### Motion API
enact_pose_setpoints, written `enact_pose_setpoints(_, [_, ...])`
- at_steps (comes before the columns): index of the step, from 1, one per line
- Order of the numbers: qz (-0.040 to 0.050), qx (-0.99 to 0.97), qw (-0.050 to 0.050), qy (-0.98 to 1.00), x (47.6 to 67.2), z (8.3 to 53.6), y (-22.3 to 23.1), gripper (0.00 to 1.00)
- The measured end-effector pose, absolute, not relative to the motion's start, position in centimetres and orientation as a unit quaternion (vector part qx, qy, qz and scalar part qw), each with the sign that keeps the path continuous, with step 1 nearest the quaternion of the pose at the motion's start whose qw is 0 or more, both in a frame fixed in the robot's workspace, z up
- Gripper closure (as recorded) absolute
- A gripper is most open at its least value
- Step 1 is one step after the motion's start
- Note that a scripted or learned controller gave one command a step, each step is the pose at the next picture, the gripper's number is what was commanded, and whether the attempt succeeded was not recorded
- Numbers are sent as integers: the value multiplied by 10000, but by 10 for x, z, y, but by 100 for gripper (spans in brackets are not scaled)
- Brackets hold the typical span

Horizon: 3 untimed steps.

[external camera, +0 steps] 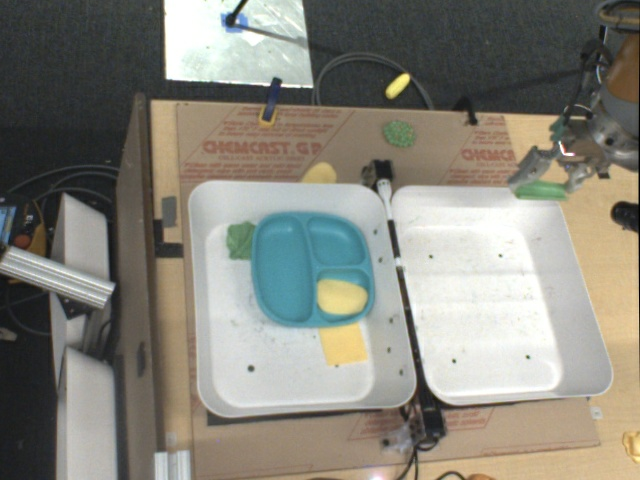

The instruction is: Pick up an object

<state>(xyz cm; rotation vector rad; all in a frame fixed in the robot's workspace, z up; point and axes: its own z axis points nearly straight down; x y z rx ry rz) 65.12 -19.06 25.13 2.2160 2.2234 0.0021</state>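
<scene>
1. Right, the gripper (548,175) sits at the far right of the scene, just past the far right corner of the right bin (590,298), hanging under the grey arm (612,88) that comes in from the right edge.
2. A small green object (541,191) lies right at the jaws, a flat green piece at their tips; I cannot tell whether it is truly pinched between them or simply lying under them.
3. How far the jaws are spread I cannot tell either, since they blur into the metal of the wrist.
4. Over in the left bin (215,298), a blue divided plate (300,268) lies flat near the middle.
5. A yellow rounded piece (342,296) rests in the plate's near right compartment.
6. A yellow square slab (344,345) lies on the bin floor just near of the plate, touching or almost touching its rim.
7. A green leafy piece (240,239) peeks out at the plate's far left edge.
8. Beyond the bins, on the brown cardboard of the counter (290,143), sit a green round disc (399,133) and a pale yellow lump (319,174) at the left bin's far rim.
</scene>
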Motion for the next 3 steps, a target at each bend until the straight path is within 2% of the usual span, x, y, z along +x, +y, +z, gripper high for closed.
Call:
enact_pose_setpoints(1, [-10,7039,-39,7103,649,135,-134,0])
enact_pose_setpoints(2, [6,7048,7,7094,670,83,-125,0])
enact_pose_setpoints(3, [15,7046,21,7096,670,96,-126,100])
